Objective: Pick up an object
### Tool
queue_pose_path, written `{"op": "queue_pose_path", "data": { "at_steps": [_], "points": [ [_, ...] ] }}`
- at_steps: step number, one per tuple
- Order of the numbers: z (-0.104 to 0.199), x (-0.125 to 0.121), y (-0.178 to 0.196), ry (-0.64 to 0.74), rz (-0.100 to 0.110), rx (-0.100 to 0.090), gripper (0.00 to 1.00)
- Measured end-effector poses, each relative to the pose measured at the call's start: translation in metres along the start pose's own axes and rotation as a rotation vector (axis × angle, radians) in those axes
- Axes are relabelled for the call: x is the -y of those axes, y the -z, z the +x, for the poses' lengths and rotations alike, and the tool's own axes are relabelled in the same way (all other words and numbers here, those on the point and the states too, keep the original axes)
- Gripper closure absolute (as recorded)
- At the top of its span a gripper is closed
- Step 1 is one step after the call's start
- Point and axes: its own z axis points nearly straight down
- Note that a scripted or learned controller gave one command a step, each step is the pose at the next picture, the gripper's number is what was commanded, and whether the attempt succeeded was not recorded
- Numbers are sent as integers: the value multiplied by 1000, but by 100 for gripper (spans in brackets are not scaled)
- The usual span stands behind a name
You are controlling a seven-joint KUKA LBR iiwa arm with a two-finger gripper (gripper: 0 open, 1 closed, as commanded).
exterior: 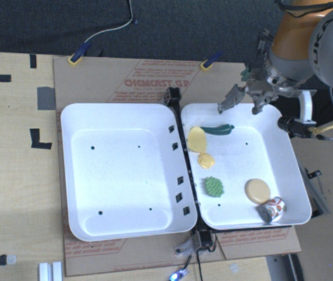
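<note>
My gripper (241, 103) hangs spread and holding nothing above the right bin (289, 174)'s far rim; inside lie a smooth yellow piece (196, 139), a knobbly green ball (213, 186) and a tan disc (257, 190); the cardboard (148, 82) reads "CHEMCAST"

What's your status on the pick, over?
Claw open, above right bin's far rim, holding nothing. Nearest: green pepper, yellow piece. Nothing in the way.
</note>
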Motion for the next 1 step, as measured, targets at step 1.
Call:
{"op": "queue_pose_path", "data": {
  "at_steps": [1],
  "points": [
    [3, 9, -170, 0, 3, 1, 0]
  ]
}}
